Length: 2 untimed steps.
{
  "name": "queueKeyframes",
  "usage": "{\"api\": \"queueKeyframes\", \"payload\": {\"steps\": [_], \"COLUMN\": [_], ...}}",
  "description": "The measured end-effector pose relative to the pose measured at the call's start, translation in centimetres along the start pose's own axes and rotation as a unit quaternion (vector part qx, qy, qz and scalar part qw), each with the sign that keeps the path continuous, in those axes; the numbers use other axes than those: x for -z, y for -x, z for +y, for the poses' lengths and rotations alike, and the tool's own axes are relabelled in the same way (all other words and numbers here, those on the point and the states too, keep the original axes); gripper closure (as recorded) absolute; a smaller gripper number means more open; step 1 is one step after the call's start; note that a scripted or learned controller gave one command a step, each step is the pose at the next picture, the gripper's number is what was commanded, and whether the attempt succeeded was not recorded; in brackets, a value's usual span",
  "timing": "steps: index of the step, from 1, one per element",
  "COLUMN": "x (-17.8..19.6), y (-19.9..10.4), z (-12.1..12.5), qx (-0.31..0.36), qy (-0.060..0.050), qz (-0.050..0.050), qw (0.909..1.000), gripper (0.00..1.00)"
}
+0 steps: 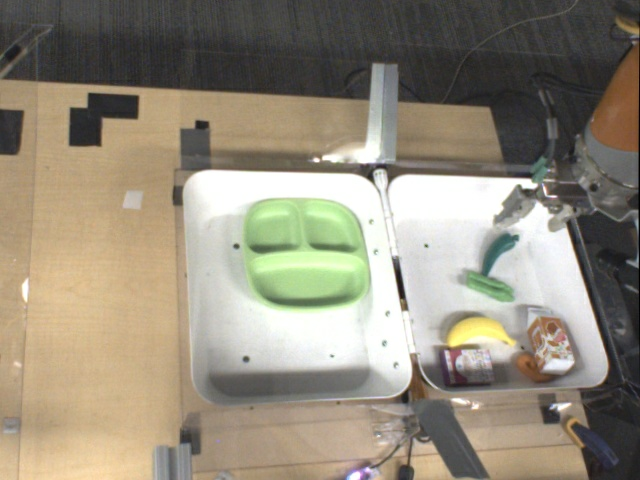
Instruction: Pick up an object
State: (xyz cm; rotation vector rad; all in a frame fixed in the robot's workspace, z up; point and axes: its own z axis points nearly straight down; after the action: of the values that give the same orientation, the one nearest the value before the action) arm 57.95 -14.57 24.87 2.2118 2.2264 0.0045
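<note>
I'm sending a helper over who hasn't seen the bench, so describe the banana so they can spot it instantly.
Go to the right white bin and look along its near edge. The banana lies there, just behind the maroon carton and left of the brown carton. It is the only yellow, curved thing.

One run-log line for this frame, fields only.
gripper: open, holds nothing, over right bin far edge | brush: below it | banana, cartons: near edge | left bin: green tray
</note>
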Motion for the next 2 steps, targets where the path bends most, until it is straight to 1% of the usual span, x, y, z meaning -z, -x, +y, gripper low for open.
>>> {"api": "queueKeyframes", "payload": {"steps": [1, 2], "x": [-14.2, -15.1], "y": [0.9, 5.5], "z": [3.4, 4.3], "qx": [0.048, 0.112], "qy": [0.008, 0.011], "qz": [-0.002, -0.001], "qw": [0.9988, 0.9936], "gripper": [0.00, 0.00]}}
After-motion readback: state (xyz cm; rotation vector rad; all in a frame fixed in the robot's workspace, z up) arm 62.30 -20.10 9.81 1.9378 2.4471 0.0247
